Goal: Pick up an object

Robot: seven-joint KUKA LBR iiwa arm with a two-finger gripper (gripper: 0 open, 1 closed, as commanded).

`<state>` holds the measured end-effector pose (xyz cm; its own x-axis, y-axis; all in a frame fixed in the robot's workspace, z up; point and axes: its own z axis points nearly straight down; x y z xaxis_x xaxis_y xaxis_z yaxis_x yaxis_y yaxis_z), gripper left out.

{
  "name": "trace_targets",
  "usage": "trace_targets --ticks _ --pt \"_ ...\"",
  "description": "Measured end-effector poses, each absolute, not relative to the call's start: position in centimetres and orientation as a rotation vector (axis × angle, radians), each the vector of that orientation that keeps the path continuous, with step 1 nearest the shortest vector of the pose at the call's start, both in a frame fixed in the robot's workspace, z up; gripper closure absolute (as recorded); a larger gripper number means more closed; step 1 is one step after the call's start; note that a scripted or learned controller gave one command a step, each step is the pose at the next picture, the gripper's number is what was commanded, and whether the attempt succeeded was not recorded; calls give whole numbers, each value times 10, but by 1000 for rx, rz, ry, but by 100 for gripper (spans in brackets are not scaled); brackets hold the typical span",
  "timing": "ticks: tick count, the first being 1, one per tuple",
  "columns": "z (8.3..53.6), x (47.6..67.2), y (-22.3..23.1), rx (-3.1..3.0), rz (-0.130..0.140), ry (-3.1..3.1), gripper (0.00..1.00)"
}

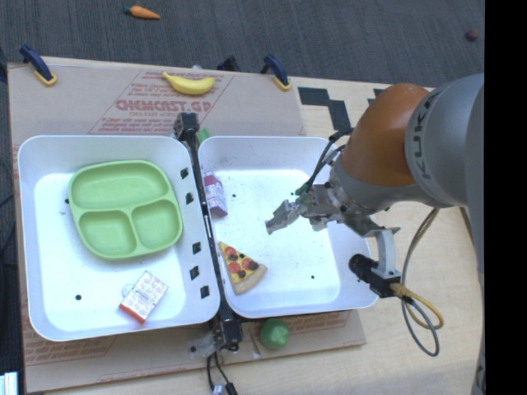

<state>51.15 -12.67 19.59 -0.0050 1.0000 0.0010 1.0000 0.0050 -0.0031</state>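
Gripper (278, 219) hangs over the middle of the right bin (272, 148), reaching in from the right with its tip pointing left; the fingers are too blurred and foreshortened to say whether they are apart or together, and nothing is visibly held between them.

Going by size: the arm (412, 142) rises behind and to the right of the gripper, with part of "KUKA" readable on its grey shell. Beyond the divider, well to the gripper's left, the left bin (49, 159) holds a green tray (123, 206) with three compartments and, lower down, a small red-and-white packet (143, 295). A cardboard sheet (239, 101) beyond both bins carries red print reading "CHEMCAST GP", and a banana (190, 81) lies on it.

Inside the right bin, two candidates sit near the gripper. A pizza slice (240, 267) lies below and left of the tip, point aimed up-left toward the divider, crust toward the lower right. A small maroon pack (215, 196) lies left and slightly above, close against the divider, long axis running up and down; its label is unreadable. A green ball (274, 333) rests outside the bin, below the gripper.

The pack looks nearest along the direction the gripper points, so a short leftward shift and descent should serve, though the divider crowds it.
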Motion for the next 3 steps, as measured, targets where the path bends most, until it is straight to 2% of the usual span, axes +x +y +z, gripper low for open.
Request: trace_targets --ticks 1,2,3 --pt "92 545 -179 -2215 3 -2229 0" --pt "92 598 -208 -2215 0 -2227 0" --pt "92 657 -210 -2215 -1 -2225 0"
